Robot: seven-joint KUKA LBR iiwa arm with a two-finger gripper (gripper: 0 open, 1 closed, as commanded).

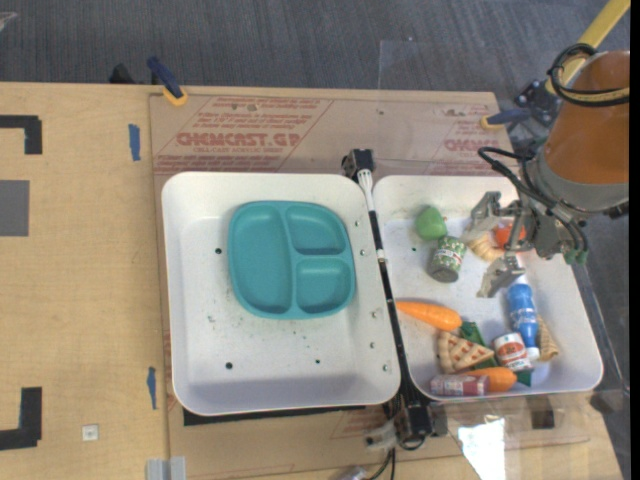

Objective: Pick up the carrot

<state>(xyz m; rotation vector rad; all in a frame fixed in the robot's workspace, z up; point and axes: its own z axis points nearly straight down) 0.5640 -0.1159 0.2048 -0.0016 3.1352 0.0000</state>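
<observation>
Spread apart, the 2 jaws of the gripper (496, 242) stand open with nothing between them; the far finger sits around the top of the right bin (590, 353), the near one lower, and a bit of red-orange shows behind them that cannot be identified.

Just left of the gripper: a small tin can (447, 258) on its side, and a green round item (431, 222) beyond it.

Just near of the gripper: a blue bottle (520, 308), then a red-labelled can (511, 349).

Carrot (430, 315) lies flat near the bin's left wall, pointed end left, well apart from the gripper and nearer than it. A pizza slice toy (462, 351) lies just beside its thick end.

Left bin (190, 298) holds 1 teal divided plate (292, 259).

Risks, as judged:
- The path down-left passes the tin can; a finger could knock it rolling into the carrot.
- Carrot is round and tapered; an off-centre close may squirt it out.
- The bin wall at the tip leaves little room for a finger there.
</observation>
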